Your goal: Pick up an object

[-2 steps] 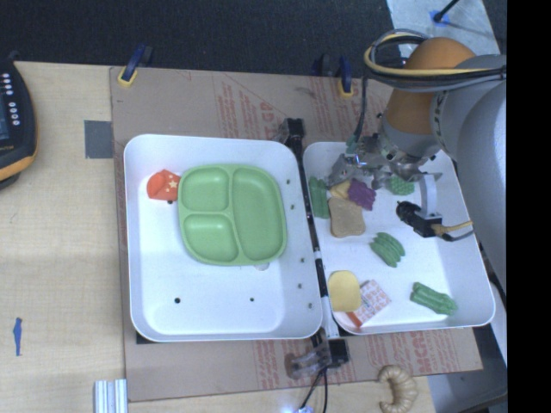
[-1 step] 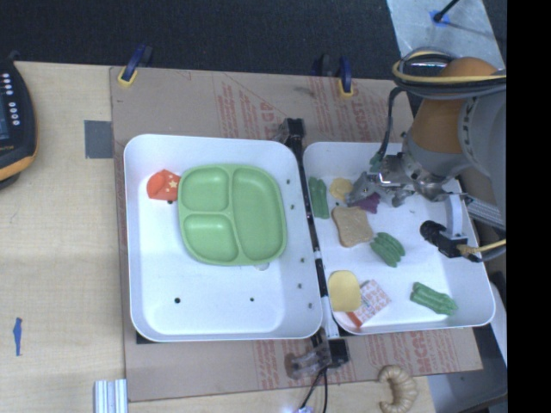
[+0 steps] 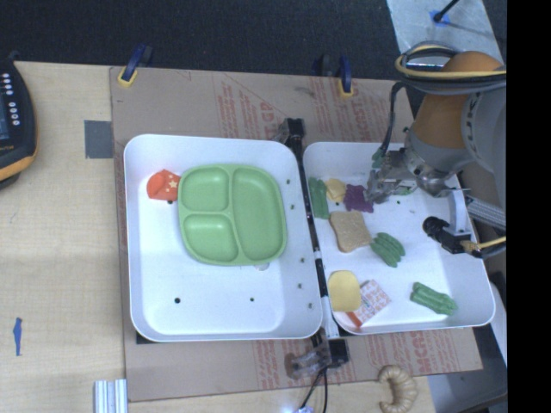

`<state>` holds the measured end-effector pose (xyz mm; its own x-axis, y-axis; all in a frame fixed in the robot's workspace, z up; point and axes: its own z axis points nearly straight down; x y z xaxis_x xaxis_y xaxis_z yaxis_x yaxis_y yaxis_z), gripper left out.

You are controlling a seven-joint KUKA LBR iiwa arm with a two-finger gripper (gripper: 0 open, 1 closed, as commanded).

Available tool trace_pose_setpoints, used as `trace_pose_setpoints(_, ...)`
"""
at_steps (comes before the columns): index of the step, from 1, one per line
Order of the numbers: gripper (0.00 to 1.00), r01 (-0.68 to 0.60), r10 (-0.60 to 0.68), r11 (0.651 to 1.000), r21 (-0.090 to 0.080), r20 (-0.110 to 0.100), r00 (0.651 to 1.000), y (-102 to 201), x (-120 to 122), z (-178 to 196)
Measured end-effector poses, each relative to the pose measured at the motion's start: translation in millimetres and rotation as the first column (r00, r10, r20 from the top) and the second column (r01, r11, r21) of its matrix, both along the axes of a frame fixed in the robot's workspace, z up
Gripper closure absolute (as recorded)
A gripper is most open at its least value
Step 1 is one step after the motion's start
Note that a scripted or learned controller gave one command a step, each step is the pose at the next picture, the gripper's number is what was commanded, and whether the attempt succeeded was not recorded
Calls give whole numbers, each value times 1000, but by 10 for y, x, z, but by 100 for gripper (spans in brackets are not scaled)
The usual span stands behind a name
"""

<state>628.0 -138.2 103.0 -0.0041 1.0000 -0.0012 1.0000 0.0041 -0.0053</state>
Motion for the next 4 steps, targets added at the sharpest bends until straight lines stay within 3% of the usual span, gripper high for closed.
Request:
trace_pose_setpoints(1, 0, -1, 1, 1000, 0, -1, 1000, 1, -2, -6)
trace_pose_setpoints(2, 100, -1, 1, 1000, -1, -1, 1000, -10, 0, 103)
trace_pose_setpoints(3, 0, -1, 1, 1000, -1, -2, 1000, -9, -1, 99)
trace_pose_setpoints(4, 0, -4, 4, 1000, 2, -2, 1000, 468, -137, -122)
